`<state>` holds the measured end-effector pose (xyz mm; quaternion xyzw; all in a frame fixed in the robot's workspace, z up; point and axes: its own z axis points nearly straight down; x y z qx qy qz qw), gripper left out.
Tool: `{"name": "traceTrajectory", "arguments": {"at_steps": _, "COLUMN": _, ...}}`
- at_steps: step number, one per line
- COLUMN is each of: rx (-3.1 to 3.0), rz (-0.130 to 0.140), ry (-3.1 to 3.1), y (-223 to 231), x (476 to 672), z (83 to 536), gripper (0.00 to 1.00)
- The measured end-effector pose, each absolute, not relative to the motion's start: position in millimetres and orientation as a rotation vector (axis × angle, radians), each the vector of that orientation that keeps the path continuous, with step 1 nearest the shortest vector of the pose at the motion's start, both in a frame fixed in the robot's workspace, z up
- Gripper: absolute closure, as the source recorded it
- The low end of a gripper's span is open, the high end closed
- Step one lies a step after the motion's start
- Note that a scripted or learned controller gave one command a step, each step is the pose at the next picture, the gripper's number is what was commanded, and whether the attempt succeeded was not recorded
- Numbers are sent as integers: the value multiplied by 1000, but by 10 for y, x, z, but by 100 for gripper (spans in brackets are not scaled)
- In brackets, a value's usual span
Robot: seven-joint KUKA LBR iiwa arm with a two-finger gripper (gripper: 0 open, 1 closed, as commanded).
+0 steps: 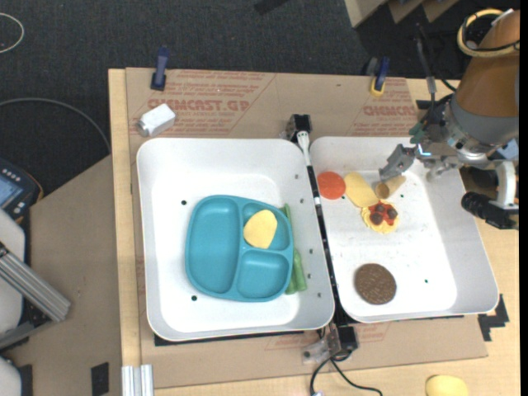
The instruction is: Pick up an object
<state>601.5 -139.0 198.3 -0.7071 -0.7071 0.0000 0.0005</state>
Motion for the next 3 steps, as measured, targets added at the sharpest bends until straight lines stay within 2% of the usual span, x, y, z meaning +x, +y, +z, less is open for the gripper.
{"name": "traceTrajectory", "arguments": {"at_steps": 1, "rx": -2218, "rz": 12, "ry": -2209, "y": -1563, "x": 5412, "z": 1067, "gripper": 0}}
{"name": "traceTrajectory", "arguments": {"at_steps": 2, "rx": -2222, "rz": -4, "ry": -2228, "y": -1664, "x": 6326, "z": 841, "gripper": 0}}
{"name": "traceTrajectory", "arguments": {"at_steps": 3, "rx": -2224, "rz": -3, "ry": -2227, "y": -1668, "x": 6312, "z": 963, "gripper": 100}}
